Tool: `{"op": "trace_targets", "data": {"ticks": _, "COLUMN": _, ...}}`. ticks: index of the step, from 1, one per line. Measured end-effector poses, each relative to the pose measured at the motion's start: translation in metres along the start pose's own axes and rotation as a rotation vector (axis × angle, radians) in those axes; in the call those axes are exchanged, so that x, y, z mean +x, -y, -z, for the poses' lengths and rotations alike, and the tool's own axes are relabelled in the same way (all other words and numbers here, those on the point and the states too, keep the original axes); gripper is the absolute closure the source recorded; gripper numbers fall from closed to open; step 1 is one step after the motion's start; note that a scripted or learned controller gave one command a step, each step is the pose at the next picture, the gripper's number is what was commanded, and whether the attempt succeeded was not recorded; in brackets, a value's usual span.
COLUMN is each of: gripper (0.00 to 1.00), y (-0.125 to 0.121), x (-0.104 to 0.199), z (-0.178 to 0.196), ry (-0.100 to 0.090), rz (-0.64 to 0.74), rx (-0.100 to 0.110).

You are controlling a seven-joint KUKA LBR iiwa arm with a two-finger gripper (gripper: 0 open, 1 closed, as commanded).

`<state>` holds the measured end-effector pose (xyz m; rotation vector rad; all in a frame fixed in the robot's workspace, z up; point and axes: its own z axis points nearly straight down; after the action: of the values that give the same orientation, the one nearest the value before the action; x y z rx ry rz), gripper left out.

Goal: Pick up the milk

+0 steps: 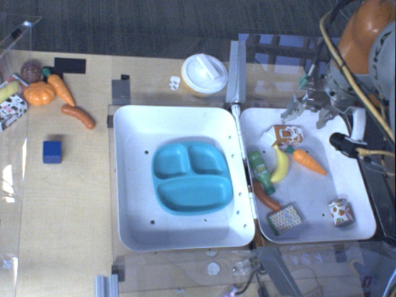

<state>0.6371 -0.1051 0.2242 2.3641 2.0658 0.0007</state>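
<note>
A small white carton with an orange-brown label, which I take for the milk [288, 134], lies in the right bin [362, 228] near its far edge. My gripper [309, 112] hangs over that bin's far rim, just up and right of the carton. Its fingers are spread open and hold nothing. A second small white box with orange marks [340, 211] sits at the bin's near right.
The right bin also holds a banana [279, 164], a carrot [308, 161], a green bottle [260, 169], a sausage [266, 198] and a speckled block [284, 218]. A blue divided tray [192, 177] lies in the left bin. Toy food and a blue cube [52, 151] lie at the far left.
</note>
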Motion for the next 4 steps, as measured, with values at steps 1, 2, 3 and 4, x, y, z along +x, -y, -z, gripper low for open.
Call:
{"op": "trace_targets", "data": {"ticks": 1, "gripper": 0.00, "y": -0.035, "x": -0.029, "z": -0.081, "ry": 0.001, "rz": 0.024, "rx": 0.002}}
{"op": "trace_targets", "data": {"ticks": 2, "gripper": 0.00, "y": -0.037, "x": -0.018, "z": -0.122, "ry": 0.000, "rz": 0.019, "rx": -0.008}}
{"op": "trace_targets", "data": {"ticks": 3, "gripper": 0.00, "y": -0.032, "x": -0.034, "z": -0.129, "ry": 0.001, "rz": 0.496, "rx": -0.016}}
{"op": "trace_targets", "data": {"ticks": 4, "gripper": 1.00, "y": -0.034, "x": -0.033, "z": -0.117, "ry": 0.004, "rz": 0.497, "rx": -0.026}}
